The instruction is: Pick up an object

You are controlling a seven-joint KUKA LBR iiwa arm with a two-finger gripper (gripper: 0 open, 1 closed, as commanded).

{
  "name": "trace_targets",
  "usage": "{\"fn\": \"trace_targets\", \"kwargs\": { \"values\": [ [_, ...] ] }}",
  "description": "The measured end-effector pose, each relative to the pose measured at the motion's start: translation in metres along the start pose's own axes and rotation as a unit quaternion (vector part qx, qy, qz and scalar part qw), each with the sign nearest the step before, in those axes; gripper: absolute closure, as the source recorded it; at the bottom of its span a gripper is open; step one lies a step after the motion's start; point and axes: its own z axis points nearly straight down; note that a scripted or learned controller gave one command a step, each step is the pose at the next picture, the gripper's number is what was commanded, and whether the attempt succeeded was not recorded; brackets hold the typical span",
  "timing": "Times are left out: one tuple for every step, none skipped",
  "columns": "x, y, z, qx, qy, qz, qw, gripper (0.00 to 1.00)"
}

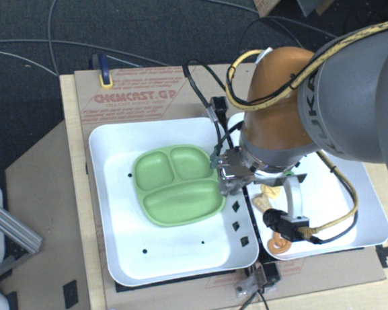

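Note:
A green three-compartment plate [176, 184] lies in the left white bin [116, 191], towards its right side. The arm's orange wrist band [277, 103] hangs over the wall between the two bins and hides most of the right bin [360, 197]. My gripper [226, 175] sits low at the plate's right edge, by the divider. Beneath the wrist, a small pale yellow object [273, 191] and an orange ring-shaped object [279, 245] show in the right bin.
Black and yellow cables [321, 224] loop from the wrist across the right bin. Several small black marks dot the left bin's floor. A brown board with red lettering [135, 94] lies under both bins. A metal rail [8, 224] stands at far left.

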Motion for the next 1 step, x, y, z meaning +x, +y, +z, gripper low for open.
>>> {"fn": "trace_targets", "kwargs": {
  "values": [
    [-0.0023, 0.0007, -0.0006, -0.001, 0.000, 0.002, 1.0000, 0.00]
  ]
}}
